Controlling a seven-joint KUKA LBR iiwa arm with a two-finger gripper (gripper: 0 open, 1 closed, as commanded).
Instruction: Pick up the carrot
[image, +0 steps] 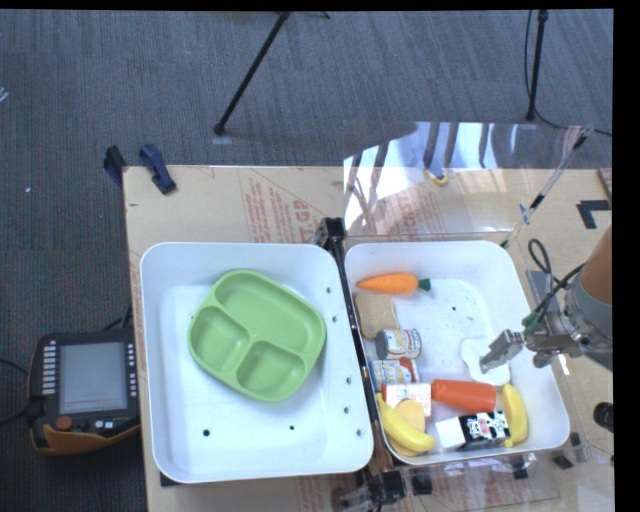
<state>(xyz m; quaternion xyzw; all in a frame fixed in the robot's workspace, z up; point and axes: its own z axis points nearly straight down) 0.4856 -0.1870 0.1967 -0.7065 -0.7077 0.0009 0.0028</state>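
The carrot (388, 284), orange with a small green top pointing right, lies flat near the back left of the right bin (440, 248). My gripper (500, 352) hangs over the right side of that bin, above a small white piece (476, 352). It is well to the right of the carrot and nearer the front, apart from it. Nothing can be seen held in it.
The left bin (160, 400) holds a green divided plate (258, 335). Crowding the front of the right bin are a tan slice (374, 314), two small cans (400, 343), a red-orange cylinder (463, 394), two bananas (405, 427) and a small carton (476, 430). A pendant (88, 385) lies left of the bench.
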